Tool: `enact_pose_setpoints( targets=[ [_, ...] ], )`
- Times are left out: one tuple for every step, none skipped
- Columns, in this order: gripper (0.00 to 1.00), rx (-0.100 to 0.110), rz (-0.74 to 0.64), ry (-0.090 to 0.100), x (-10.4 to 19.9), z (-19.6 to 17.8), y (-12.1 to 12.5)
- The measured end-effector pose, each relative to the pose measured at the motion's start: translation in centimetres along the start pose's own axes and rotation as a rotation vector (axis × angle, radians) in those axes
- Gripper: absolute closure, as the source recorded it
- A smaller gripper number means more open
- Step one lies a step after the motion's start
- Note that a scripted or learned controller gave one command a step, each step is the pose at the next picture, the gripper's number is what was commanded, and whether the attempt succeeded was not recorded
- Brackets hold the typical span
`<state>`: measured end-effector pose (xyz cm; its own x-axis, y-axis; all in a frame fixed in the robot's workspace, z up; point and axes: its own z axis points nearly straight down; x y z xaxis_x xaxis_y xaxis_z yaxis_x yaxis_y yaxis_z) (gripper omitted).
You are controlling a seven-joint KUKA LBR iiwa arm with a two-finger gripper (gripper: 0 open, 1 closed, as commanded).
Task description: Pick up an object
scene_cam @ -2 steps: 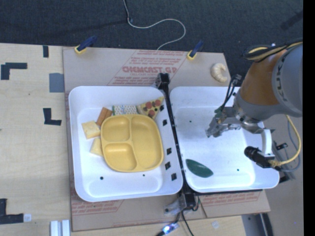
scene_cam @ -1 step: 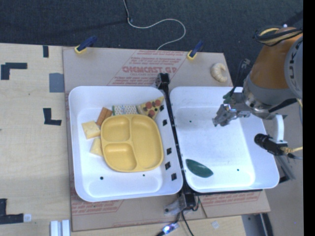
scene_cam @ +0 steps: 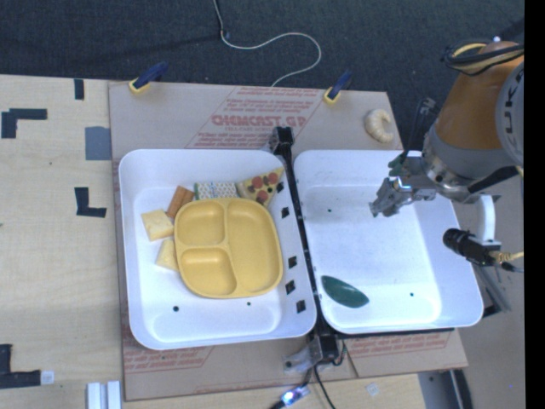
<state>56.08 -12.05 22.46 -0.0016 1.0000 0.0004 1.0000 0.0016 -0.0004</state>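
My gripper hangs over the right part of the right bin, its dark fingers pointing down to the left with nothing seen between them. A dark green flat object lies at the near left of that bin, well below the gripper. In the left bin a yellow divided plate takes up the middle. Tan cracker-like pieces lie at its left, and a pizza-slice toy and a speckled piece sit behind it.
A tan ring-shaped object lies on the cardboard behind the right bin. A black divider runs between the bins. Two clamps hold the cardboard's far edge, and a white cable loops behind it.
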Motion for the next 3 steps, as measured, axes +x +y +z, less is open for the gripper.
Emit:
enact_pose_setpoints(
  targets=[
    [1.00,0.003,-0.005,0.001,6.2,0.7,-0.7],
    [1.00,0.004,-0.004,0.001,11.2,1.1,-1.8],
    [1.00,0.001,-0.001,0.000,10.4,-0.6,-2.2]
  ],
)
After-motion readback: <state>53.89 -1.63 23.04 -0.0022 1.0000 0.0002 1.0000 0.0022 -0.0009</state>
